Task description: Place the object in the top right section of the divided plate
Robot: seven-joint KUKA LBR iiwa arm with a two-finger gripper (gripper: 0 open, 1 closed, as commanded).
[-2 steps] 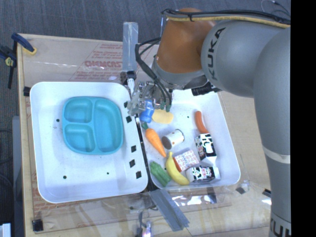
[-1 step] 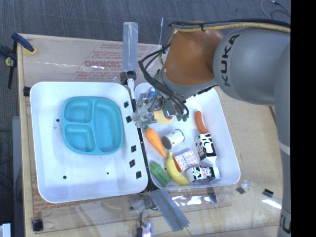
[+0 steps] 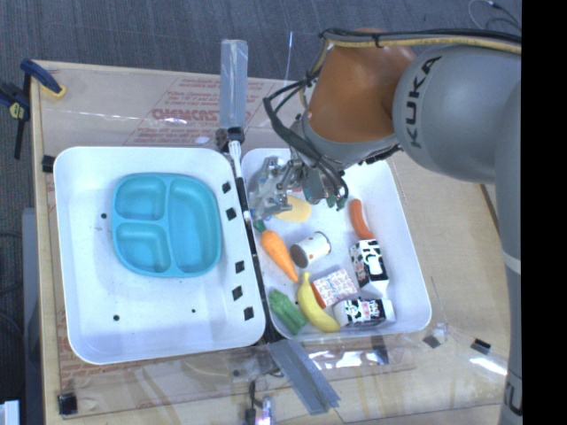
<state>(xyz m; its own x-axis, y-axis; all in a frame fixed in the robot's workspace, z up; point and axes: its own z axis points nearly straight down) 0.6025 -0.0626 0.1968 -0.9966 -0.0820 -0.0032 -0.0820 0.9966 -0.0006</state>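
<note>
Camera view. Two shallow white bins are carried side by side on the tabletop (image 3: 89, 87). In the left bin (image 3: 75, 264), a blue divided plate (image 3: 166, 224) is seen lying flat near the middle, its three sections bare. The right bin (image 3: 403, 237) is occupied by small play-food items: a carrot (image 3: 279, 253) near its left wall, a small can (image 3: 310, 248) lying on its side beside the carrot, a banana (image 3: 314, 306) and a green vegetable (image 3: 285, 310) toward its near edge, a red sausage (image 3: 358, 219) toward its right wall, two black-and-white cartons (image 3: 368, 264) (image 3: 365, 311), and a red-patterned packet (image 3: 335, 285) between banana and cartons. The tool (image 3: 276, 191) is lowered over the far left corner of the right bin, directly beside a pale yellow object (image 3: 299, 210). Whether its fingers are apart, together or clamped on anything cannot be told, as they are blurred and partly covered by the wrist and cables.
</note>
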